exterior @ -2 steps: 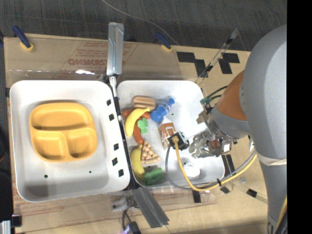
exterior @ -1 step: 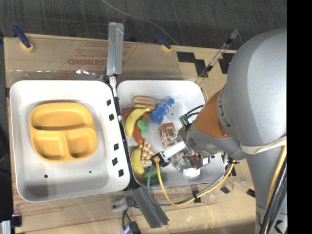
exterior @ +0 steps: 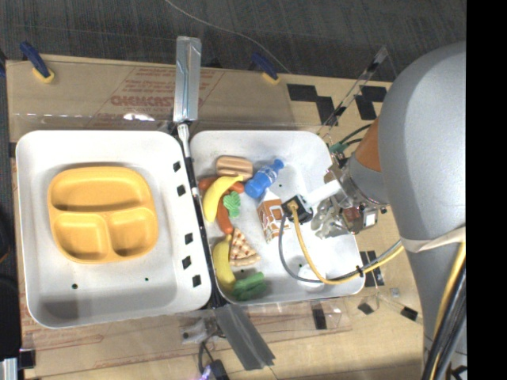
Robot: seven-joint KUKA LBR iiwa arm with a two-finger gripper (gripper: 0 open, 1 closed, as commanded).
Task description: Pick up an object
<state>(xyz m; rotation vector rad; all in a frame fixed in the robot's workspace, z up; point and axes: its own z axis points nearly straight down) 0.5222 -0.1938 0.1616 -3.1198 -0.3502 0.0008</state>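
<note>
Looking down on the bench, two white bins sit side by side. The left bin has a yellow divided tray in it with three compartments.

The right bin is where all the toy food is, piled along its left side. A hot dog bun lies near the top, a blue bottle tilted just beside it, and a banana curving down along the divider. There's a green bit touching the banana, and what looks like a small orange-and-white carton near the middle of the bin. Lower down there's a pizza slice, another banana next to it, and a green piece at the bottom.

The grey arm comes in from the right, and the claw is low over the right half of that bin — just right of the carton. Honestly can't tell from this angle how its jaws are set, or whether it has hold of anything. A yellow cable loops under it.
</note>
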